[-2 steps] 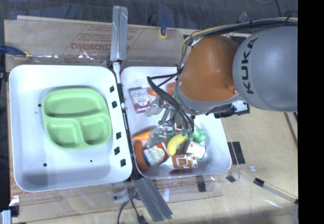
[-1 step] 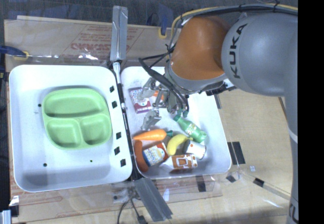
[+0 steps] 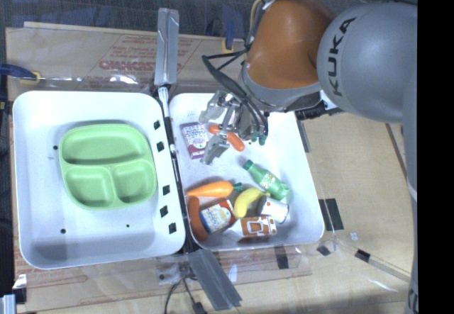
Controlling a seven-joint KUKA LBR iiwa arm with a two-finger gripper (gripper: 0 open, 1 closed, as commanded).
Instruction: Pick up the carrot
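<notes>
Orange is what I look for first, and I find the carrot [image 3: 210, 190] lying on its side in the lower half of the right bin [image 3: 301, 164], its green top pointing toward the banana [image 3: 248, 200] just beside it. Below the carrot I see a small jar with a blue-and-white label [image 3: 216, 217] and, next to that, a carton with orange print [image 3: 257, 227]; a green bottle [image 3: 267, 181] lies at a slant above the banana. My pincer [image 3: 225, 134] hangs over the upper part of the same bin, well apart from the carrot, and a small orange-red object [image 3: 232, 140] sits right at its tips (I cannot make out what it is). Whether the fingers are apart or together I cannot tell, since the metal parts blur into each other from this angle. A dark red packet [image 3: 193, 137] lies on the bin floor just left of the pincer. Above it, the arm's orange band [image 3: 284, 40] and grey wrist housing [image 3: 372, 57] cover the bin's top right corner. On the left side of the desk [image 3: 369, 185], the left bin [image 3: 35, 234] carries a green divided tray [image 3: 108, 165] with three compartments, lying flat near its middle.
</notes>
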